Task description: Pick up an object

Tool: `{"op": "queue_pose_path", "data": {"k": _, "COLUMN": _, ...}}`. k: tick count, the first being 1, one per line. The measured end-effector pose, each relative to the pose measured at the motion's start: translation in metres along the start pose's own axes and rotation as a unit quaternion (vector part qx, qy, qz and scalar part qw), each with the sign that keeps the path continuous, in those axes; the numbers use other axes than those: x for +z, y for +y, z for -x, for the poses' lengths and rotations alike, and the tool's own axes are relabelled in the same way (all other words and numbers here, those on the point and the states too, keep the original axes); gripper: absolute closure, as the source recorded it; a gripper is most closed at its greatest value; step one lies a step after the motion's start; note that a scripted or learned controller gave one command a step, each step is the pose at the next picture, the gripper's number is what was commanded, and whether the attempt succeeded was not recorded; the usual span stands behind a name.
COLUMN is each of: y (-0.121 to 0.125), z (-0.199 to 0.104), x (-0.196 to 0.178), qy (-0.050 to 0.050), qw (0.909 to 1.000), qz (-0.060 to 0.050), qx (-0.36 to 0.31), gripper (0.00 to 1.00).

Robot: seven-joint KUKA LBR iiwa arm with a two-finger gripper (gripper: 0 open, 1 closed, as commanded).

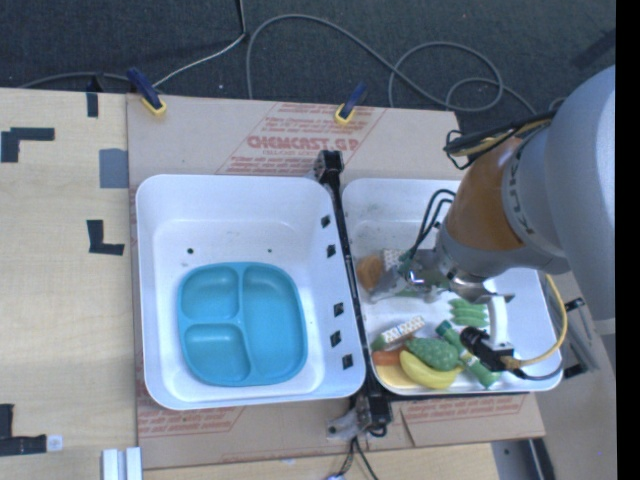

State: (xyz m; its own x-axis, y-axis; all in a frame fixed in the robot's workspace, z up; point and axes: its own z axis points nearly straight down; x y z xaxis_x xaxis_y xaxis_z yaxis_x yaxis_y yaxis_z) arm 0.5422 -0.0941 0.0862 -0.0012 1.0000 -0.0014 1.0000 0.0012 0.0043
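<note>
My gripper (pixel 400 276) hangs low in the right bin (pixel 385 200), just right of a small brown object (pixel 370 268) near the divider. Its metal fingers point left toward that object. Below it lie a white patterned block (pixel 402 329), an orange piece (pixel 388 342), a dark green bumpy piece (pixel 436 352), a yellow banana (pixel 426 373) and green pieces (pixel 468 313) at the bin's front right. The grey arm with its orange band (pixel 482 208) covers the bin's right half.
The left bin (pixel 160 203) holds a blue divided tray (pixel 242 322). A black divider (pixel 340 258) runs between the bins. Cables trail across the dark floor behind the bench. A yellow cable (pixel 545 348) loops near the right bin's front right corner.
</note>
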Motion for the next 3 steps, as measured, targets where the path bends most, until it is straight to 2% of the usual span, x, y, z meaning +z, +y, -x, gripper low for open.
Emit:
{"op": "queue_pose_path", "data": {"k": 1, "y": -0.006, "z": 0.024, "x": 0.000, "qy": 0.000, "qw": 1.0000, "qz": 0.000, "qx": 0.000, "gripper": 0.00}}
{"op": "queue_pose_path", "data": {"k": 2, "y": -0.057, "z": 0.014, "x": 0.000, "qy": -0.001, "qw": 1.0000, "qz": 0.001, "qx": 0.000, "gripper": 0.00}}
{"op": "queue_pose_path", "data": {"k": 3, "y": 0.022, "z": -0.001, "x": 0.000, "qy": 0.000, "qw": 1.0000, "qz": 0.001, "qx": -0.001, "gripper": 0.00}}
